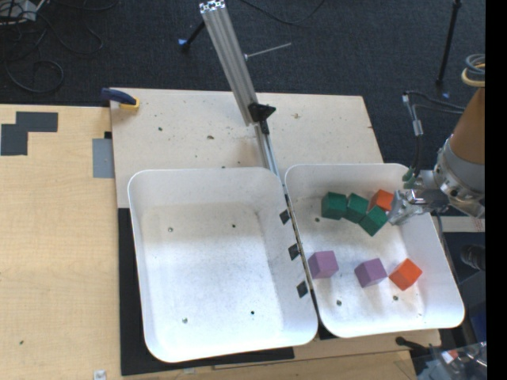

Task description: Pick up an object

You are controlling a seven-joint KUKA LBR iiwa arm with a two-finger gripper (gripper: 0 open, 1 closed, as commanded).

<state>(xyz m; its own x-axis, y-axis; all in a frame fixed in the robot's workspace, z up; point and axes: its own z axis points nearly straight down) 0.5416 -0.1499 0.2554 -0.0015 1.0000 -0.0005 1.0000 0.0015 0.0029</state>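
The right bin (432, 311) holds several small blocks. Three green blocks lie near its far side: one (334, 206), a second (357, 205), and a third tilted one (374, 222). An orange block (383, 199) sits just behind the tilted green one. Nearer the front lie two purple blocks (322, 264) (370, 272) and another orange block (406, 274). My gripper (402, 206) reaches in low over the right bin's far right side, right beside the far orange block and the tilted green block. Nothing can be seen held in it.
The left bin (214, 252) adjoins the right one, with black clips along the shared wall (291, 236). A slanted aluminium post (231, 58) rises behind the bins. A blue and yellow clamp (120, 97) lies at the board's far left corner.
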